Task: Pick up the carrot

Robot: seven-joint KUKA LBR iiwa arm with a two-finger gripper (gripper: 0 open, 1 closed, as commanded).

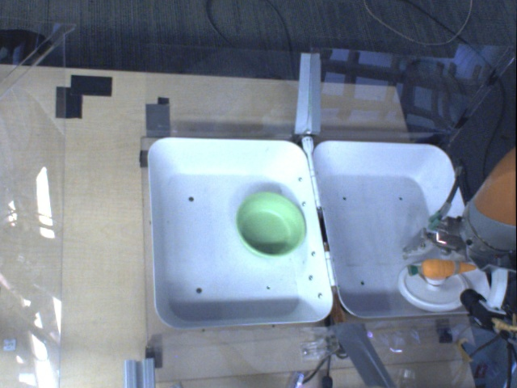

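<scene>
Camera view, carrot (439,269) partly hidden beneath gripper (437,253), finger state indiscernible, arm (493,208) cut off right.

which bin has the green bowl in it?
The left shallow white bin holds the round green bowl; the right white bin holds the orange carrot on a white plate.

A: What lies in the left shallow white plastic bin (174,285)?

B: A round green bowl (271,222), sitting right of its centre, near the divider.

A: And the right white bin (367,217)?

B: A small orange carrot (437,269) rests on a round white plate (426,293) at the near right corner. The metal gripper (436,241) hangs just above the carrot, the grey arm with its orange band (494,196) reaching in from the right.

A: The desk (97,217)?

B: Pale wood, with black tape marks (79,94) at the far left.
</scene>
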